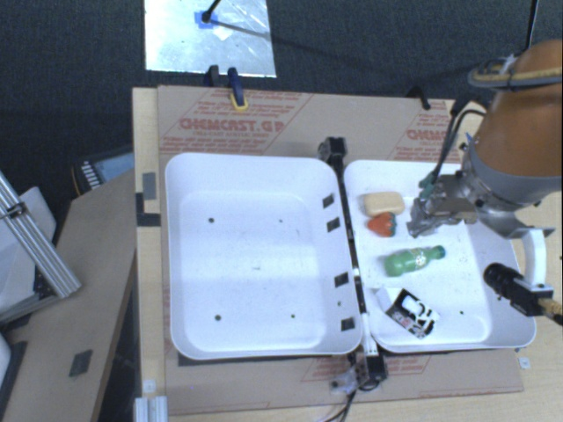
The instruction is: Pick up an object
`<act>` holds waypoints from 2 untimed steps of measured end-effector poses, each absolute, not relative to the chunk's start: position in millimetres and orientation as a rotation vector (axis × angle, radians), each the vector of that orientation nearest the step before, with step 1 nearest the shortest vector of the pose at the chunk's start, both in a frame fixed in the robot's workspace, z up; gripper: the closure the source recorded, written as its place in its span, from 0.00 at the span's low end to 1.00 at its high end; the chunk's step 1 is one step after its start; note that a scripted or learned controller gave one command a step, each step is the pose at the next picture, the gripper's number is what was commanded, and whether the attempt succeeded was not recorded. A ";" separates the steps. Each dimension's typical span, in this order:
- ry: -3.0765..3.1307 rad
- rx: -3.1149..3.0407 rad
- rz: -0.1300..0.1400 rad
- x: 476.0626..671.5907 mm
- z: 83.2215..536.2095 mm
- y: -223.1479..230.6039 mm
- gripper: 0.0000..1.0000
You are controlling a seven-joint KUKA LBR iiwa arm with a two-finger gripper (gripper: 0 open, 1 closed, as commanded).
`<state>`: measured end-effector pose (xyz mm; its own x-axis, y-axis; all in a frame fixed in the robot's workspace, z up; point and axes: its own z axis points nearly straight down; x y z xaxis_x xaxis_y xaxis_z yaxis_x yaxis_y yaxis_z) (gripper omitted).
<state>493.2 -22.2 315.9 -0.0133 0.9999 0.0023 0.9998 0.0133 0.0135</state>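
Green bottle (413, 259) lies just below the gripper (420, 222) (finger spread unclear), with a red piece (382, 225) at its left.

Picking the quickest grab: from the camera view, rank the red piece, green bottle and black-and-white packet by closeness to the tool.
1. Red piece, just left of the tool.
2. Green bottle, below the tool.
3. Black-and-white packet, at the right bin's near edge.
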 end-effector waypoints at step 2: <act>2.231 2.209 0.009 513.0 382.7 85.0 1.00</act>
<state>513.0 85.0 382.7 -0.0098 0.9999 0.0024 0.9999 0.0098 0.0053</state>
